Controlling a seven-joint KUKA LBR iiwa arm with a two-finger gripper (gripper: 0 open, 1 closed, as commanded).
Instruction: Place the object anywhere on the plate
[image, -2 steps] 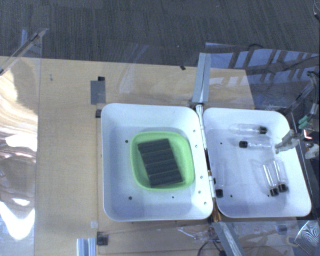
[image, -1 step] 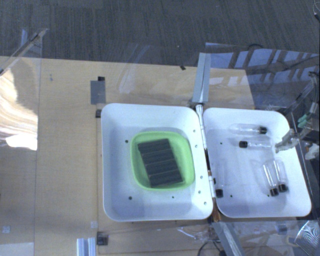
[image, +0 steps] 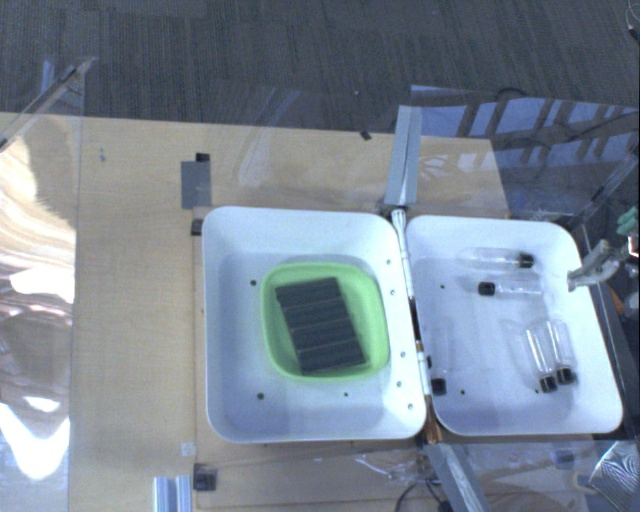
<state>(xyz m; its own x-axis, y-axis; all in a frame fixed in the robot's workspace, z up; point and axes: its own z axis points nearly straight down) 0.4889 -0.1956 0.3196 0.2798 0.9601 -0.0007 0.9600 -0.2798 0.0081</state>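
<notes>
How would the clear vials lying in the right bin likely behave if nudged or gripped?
The clear vials lie on their sides and look cylindrical, so a nudge would probably roll them across the right bin. Their smooth transparent walls suggest a slippery, possibly fragile grip.

The pale wooden bench (image: 130, 330) looks smooth with a reflective sheen. Two shallow white plastic bins (image: 225, 400) look smooth and softly glossy. The square lime-green plastic plate (image: 275, 300) carries a dark grey ribbed matt block (image: 320, 325). Clear glassy tubes with black caps (image: 548, 352) glint.
</notes>
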